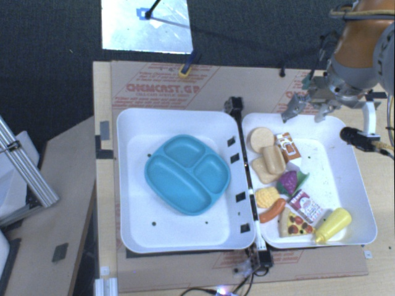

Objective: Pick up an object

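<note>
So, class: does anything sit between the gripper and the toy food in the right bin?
Nothing visible does. The gripper hangs with open fingers above the right bin's far rim, and the toy food lies uncovered below and nearer the camera.

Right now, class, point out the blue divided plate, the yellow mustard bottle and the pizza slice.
blue divided plate (187, 174), camera view, on the ridge between its compartments.
yellow mustard bottle (334, 224), camera view, mid-body.
pizza slice (293, 226), camera view, on its topped face.

The divided tray lies in the left bin; toy foods cluster in the right bin, toward its left wall.
</note>
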Tool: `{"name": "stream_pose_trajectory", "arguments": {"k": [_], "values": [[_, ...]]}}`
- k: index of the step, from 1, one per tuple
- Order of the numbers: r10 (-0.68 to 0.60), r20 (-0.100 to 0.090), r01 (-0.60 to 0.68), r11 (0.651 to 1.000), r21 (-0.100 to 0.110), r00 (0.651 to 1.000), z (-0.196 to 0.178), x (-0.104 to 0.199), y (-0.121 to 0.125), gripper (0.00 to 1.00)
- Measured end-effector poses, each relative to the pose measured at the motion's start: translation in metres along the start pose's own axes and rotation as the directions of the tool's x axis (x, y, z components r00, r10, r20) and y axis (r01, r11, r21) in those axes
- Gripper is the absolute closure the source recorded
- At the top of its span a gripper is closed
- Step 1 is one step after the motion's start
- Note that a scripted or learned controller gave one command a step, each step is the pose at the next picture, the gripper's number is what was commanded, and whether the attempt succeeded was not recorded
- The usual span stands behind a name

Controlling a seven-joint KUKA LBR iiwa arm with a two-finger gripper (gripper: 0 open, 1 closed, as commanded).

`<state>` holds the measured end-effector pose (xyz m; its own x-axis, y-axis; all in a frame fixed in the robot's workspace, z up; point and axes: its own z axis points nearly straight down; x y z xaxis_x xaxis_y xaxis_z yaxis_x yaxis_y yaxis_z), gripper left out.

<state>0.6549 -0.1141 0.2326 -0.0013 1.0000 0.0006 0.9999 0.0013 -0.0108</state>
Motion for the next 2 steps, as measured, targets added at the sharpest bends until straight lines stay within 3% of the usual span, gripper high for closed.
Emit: {"name": "stream_pose_trajectory", "arguments": {"k": [1, 2], "values": [[-0.002, 0.001, 0.002, 1.0, -0.012, 1.0, -0.009, 0.0, 0.002, 0.0], [0.0, 0.001, 0.0, 1.0, -0.011, 1.0, 0.048, -0.005, 0.009, 0.0]]}}
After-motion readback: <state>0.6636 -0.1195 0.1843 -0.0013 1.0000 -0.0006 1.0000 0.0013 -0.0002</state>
